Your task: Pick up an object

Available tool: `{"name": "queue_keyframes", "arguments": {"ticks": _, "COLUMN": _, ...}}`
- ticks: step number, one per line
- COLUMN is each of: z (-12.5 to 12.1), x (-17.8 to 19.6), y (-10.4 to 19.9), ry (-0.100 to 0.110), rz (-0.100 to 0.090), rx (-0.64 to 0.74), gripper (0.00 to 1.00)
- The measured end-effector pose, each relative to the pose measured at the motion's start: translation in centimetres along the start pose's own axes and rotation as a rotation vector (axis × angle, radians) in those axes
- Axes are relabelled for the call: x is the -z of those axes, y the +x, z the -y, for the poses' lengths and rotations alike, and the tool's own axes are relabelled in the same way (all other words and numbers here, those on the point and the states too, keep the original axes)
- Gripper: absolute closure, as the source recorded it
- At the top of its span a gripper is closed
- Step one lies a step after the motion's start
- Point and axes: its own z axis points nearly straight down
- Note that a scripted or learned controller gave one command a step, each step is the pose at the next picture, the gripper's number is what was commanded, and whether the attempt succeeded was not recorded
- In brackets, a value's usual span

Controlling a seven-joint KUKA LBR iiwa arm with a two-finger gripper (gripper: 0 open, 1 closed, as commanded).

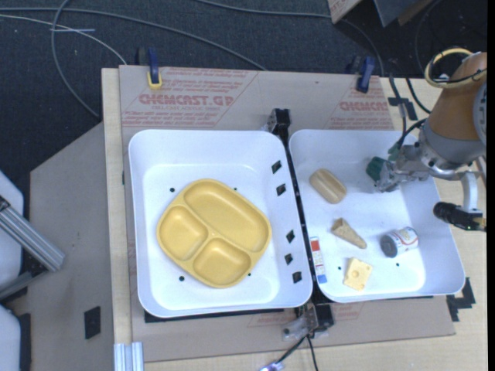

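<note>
My gripper (384, 175) hangs low over the upper right part of the right bin (433, 280), at the end of the grey arm with the orange band. A small dark green shape (374, 166) sits right at its tip; I cannot tell what it is. Left of the gripper lies a tan bread roll (328, 185). Below it are a brown wedge (349, 233), a small can on its side (398, 241) and a yellow cheese slice (357, 273).
A yellow divided plate (214, 232) lies in the left bin (147, 161). A thin red and white packet (316, 255) rests along the right bin's left wall. A black divider with clips runs between the bins. Cables hang near the arm at the right.
</note>
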Motion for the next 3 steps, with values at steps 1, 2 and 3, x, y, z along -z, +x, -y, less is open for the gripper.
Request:
{"name": "queue_keyframes", "arguments": {"ticks": 1, "z": -0.5, "x": 4.5, "y": -0.3, "ry": -0.005, "rz": 0.003, "rx": 0.000, "gripper": 1.00}}
{"name": "queue_keyframes", "arguments": {"ticks": 2, "z": 0.3, "x": 9.8, "y": -0.2, "ry": -0.005, "rz": 0.003, "rx": -0.001, "gripper": 1.00}}
{"name": "queue_keyframes", "arguments": {"ticks": 3, "z": 0.2, "x": 14.0, "y": -0.3, "ry": -0.005, "rz": 0.003, "rx": 0.000, "gripper": 1.00}}
